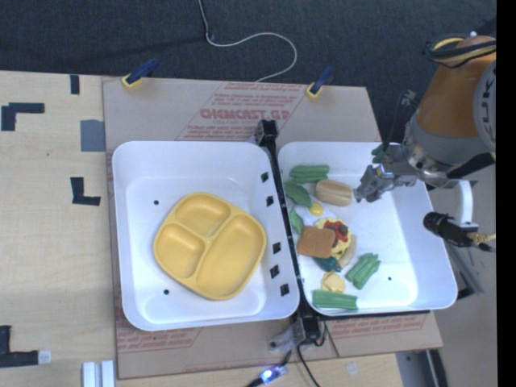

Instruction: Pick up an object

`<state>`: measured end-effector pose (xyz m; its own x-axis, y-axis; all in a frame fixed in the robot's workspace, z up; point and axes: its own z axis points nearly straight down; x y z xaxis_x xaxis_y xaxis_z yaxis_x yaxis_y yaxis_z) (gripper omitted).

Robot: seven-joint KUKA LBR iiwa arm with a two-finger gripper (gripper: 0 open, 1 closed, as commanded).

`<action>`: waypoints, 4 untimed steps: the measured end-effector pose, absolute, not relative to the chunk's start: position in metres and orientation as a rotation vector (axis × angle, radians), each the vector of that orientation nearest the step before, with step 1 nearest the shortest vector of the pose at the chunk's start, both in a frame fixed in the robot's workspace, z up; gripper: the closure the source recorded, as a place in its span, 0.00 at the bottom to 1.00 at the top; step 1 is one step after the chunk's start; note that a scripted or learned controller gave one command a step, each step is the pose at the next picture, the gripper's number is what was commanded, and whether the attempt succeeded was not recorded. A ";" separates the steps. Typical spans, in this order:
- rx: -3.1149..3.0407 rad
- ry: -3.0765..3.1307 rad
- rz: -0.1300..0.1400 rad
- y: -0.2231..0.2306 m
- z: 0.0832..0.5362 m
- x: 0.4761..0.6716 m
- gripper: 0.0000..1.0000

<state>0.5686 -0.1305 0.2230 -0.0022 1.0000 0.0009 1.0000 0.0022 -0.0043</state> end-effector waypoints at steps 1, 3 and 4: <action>-2.213 -2.224 0.002 -0.079 0.229 0.537 1.00; -2.217 -2.221 0.003 -0.032 0.233 0.490 1.00; -2.218 -2.220 0.005 -0.033 0.229 0.487 1.00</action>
